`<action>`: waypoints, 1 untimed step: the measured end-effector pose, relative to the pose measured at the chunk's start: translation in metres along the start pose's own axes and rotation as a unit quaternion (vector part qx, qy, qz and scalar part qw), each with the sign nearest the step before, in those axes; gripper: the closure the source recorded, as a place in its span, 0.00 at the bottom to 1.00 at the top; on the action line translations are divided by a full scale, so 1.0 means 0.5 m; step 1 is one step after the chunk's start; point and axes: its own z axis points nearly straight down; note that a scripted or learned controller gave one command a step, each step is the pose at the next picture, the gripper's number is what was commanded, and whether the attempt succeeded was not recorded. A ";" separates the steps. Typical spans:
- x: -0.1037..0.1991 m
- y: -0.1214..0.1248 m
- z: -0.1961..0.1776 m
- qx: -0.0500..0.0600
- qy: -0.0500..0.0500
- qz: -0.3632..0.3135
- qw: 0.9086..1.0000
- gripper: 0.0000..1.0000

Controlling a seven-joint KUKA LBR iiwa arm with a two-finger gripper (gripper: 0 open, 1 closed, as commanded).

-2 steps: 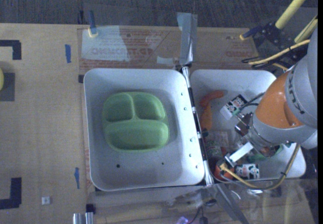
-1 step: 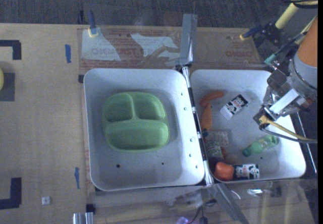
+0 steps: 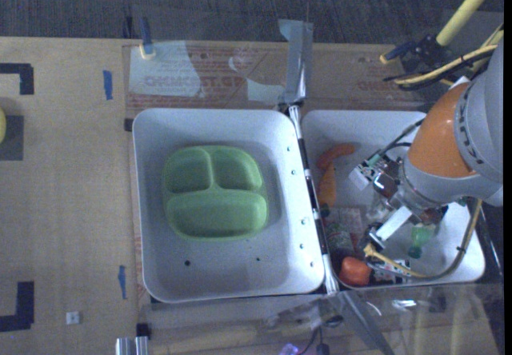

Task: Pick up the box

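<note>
A small box (image 3: 346,225) with mottled red and green print lies in the middle of the right bin (image 3: 352,125), near its left wall. My gripper (image 3: 386,200) hangs low over that bin just to the right of the box, under the grey and orange wrist. The arm's bulk hides how it stands and whether it touches the box. I see nothing lifted clear of the bin floor.
An orange carrot-shaped piece (image 3: 330,173) lies at the right bin's back left, a red-orange lump (image 3: 354,270) at its front, and a green bottle (image 3: 419,237) sits under the arm. The left bin (image 3: 152,185) holds a green divided tray (image 3: 214,192).
</note>
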 end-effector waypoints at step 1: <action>-0.042 -0.020 0.047 -0.004 0.004 -0.050 0.999 1.00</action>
